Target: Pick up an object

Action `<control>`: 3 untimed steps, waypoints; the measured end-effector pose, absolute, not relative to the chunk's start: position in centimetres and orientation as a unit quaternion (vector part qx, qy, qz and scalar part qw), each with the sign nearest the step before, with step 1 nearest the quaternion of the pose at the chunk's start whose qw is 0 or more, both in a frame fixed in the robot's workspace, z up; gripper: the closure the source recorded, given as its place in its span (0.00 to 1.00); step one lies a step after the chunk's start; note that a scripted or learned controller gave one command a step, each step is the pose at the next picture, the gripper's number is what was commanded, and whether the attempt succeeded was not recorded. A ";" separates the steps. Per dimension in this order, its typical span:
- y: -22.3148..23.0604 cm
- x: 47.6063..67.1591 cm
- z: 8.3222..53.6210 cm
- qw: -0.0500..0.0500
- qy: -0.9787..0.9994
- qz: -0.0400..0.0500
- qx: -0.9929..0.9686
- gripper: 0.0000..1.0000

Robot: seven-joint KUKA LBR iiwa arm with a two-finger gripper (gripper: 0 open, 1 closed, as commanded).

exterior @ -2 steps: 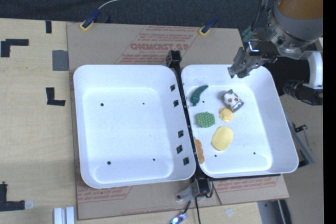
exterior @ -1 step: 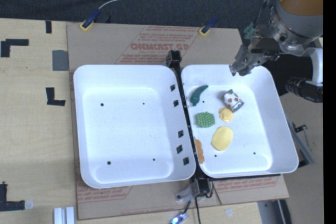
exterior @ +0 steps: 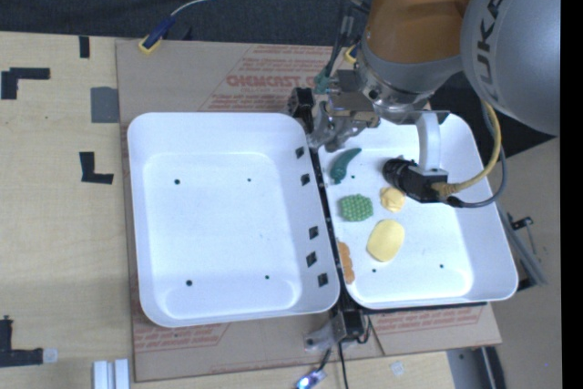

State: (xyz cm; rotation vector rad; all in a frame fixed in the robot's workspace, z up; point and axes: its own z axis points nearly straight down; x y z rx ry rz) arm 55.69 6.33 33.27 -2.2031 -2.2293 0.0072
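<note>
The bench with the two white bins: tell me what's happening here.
A grey and orange KUKA arm reaches in over the right bin, its gripper low near the bin's upper left corner, just above a teal object. A green textured piece, two yellow pieces and an orange one by the divider lie loose in that bin. Nothing is visibly held yet. The left bin sits beside it.

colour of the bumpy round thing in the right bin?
Green, with a knobbly dotted texture. The bumpy round piece shows in the camera view, beside a yellow lump.
</note>
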 end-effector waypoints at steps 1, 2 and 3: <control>7.1 56.7 40.7 -0.002 -0.708 -0.003 -0.706 1.00; 7.1 56.6 41.3 0.001 -0.709 0.001 -0.706 1.00; 7.1 56.6 42.2 0.001 -0.709 0.001 -0.705 1.00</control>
